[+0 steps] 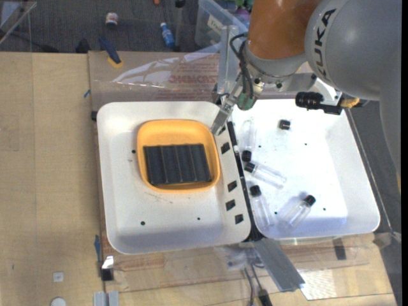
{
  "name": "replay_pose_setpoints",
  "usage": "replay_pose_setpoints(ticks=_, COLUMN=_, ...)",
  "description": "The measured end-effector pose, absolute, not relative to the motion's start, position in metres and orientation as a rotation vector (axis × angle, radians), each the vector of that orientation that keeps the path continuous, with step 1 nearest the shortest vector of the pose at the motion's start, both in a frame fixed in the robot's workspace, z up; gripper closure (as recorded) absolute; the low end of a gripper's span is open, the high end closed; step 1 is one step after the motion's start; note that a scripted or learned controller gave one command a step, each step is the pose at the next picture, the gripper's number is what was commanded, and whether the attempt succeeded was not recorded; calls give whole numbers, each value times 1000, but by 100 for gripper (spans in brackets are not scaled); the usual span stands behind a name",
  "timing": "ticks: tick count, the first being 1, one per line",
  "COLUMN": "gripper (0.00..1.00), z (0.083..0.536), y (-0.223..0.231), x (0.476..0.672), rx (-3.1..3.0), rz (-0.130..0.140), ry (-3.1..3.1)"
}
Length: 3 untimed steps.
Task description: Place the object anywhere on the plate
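Currently the claw (224,115) hangs over the seam between the two bins, just past the top-right corner of the orange plate (145,132). Its fingers (220,118) look pinched nearly together; nothing visible between them, so not calling it a hold.

Candidate objects sit in the right bin (357,171): clear vials with black caps, one (262,172) near the seam, another (298,208) lower down, plus a small black cap (284,124) near the top. Which one is the target isn't determinable. The plate lies in the left bin (115,190) and carries a dark ribbed insert (177,164); no vial on it, so the task reads as not yet done.

For the step in hand, probably a pick: open the claw before descending, align the fingers across a vial's short axis, and grip mid-body so it doesn't roll or squirt out. Clear plastic on white is low contrast, so a miss is likely. Keep off the bin wall at the seam.

Pose: arm reaches in from the right, orange band (280,18) above the wrist, claw tilted down-left toward the plate corner.
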<state>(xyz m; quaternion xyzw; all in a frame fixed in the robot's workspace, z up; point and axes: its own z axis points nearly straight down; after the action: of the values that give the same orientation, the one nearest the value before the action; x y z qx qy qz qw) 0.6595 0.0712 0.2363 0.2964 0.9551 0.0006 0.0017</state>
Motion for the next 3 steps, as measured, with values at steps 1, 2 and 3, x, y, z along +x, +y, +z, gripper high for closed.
replay_pose_setpoints(ticks=1, gripper=0, z=231, y=69, x=658, rx=909, rz=2, ry=3004)
replay_pose_setpoints(ticks=2, gripper=0, z=236, y=61, x=659, rx=794, rz=4, ry=3032)
replay_pose_setpoints(ticks=3, gripper=0, z=227, y=61, x=659, rx=673, rz=2, ry=3066)
